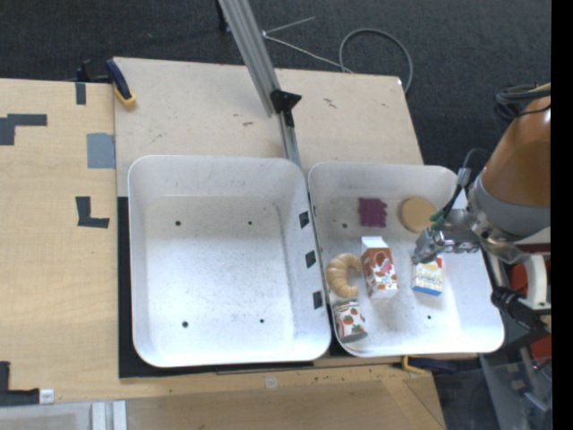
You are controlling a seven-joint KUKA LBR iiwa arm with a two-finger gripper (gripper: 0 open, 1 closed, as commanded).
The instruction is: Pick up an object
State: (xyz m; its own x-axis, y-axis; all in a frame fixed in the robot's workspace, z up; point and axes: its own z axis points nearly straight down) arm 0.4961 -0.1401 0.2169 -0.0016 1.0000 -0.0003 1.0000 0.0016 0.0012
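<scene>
The right bin [466, 330] holds several small items. A purple block [372, 210] and a tan round disc [416, 213] lie near its back wall. A red-and-white carton [380, 271] stands mid-bin beside a croissant-like pastry [343, 275]. Another red-and-white pack [351, 321] lies at the front left corner. A blue-and-white carton [428, 279] sits at mid-right. My gripper [431, 245] hangs right over that carton's upper end, just right of the disc; whether it touches the carton is unclear.
The left bin [143, 267] sits beside the right one, sharing a raised divider. A metal rail [255, 47] slants across the bench behind the bins. The arm's orange and grey body [519, 177] overhangs the right bin's right wall.
</scene>
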